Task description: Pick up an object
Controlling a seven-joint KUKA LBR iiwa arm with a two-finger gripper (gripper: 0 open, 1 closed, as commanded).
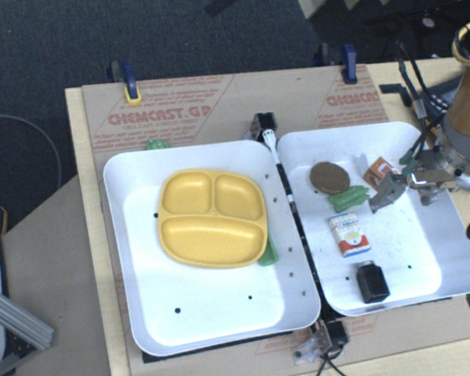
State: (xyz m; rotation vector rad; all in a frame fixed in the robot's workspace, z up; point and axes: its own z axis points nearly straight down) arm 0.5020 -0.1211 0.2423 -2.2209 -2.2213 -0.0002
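Gripper (385, 195) is what I am watching first: it is hanging over the right white bin (447, 277), near that bin's far right corner, and whether it is grasping or released I cannot tell, since the tip is blurring into the clutter beneath it. I am seeing nothing lifted clear of the bin floor.

Just beside the tip, a small brown-and-orange packet (376, 172) is lying toward the far edge. A round flat brown disc (329, 177) is sitting toward the far left corner of this bin, with a green leafy plastic piece (347, 198) touching its near side. A small red-and-white carton (350, 235) is lying near the middle, and a black rectangular block (372, 283) is resting close to the near edge.

In the left white bin (224, 311), a yellow divided plastic plate (213, 217) is covering the far half.

I am judging this as the approach step, with the brown-and-orange packet the likeliest target. Next I am needing a straight descent so the tip straddles one object alone, then a clean closure and a lift.
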